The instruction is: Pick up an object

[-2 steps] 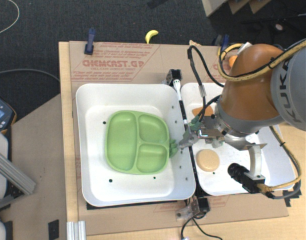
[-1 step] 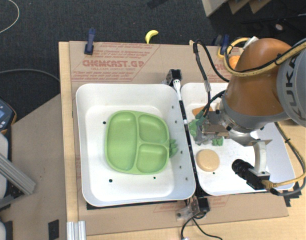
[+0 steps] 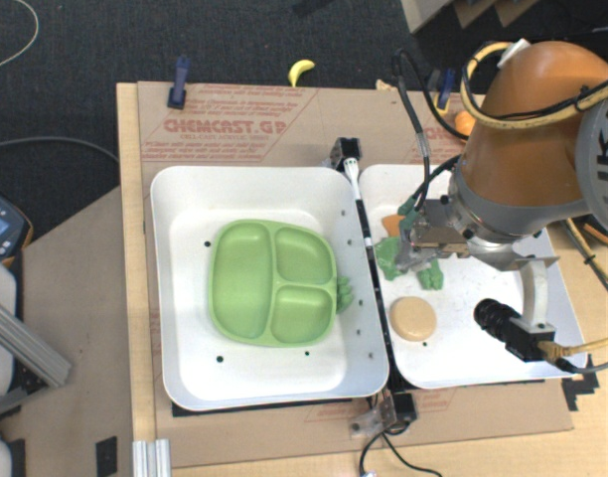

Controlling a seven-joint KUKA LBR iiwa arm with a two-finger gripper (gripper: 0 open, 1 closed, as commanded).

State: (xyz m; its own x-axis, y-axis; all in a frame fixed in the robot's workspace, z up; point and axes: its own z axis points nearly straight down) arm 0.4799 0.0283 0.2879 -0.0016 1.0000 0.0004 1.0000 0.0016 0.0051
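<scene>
Over the right bin (image 3: 453,366), near its left wall, the gripper (image 3: 415,254) hangs low among green pieces (image 3: 430,274). Fingers mostly hidden under the grey wrist and orange band; I cannot tell whether they are apart or together, nor whether anything sits between them. Green toy item lies directly beneath and just beside the tool, touching or nearly so (contact not resolvable). Small orange piece (image 3: 392,224) at the bin's left wall, just up from the gripper. Round tan disc (image 3: 414,319) rests flat on the bin floor below the gripper, apart from it. Left bin (image 3: 175,266) holds a green divided plate (image 3: 273,282), three compartments, lying flat near the centre.
</scene>
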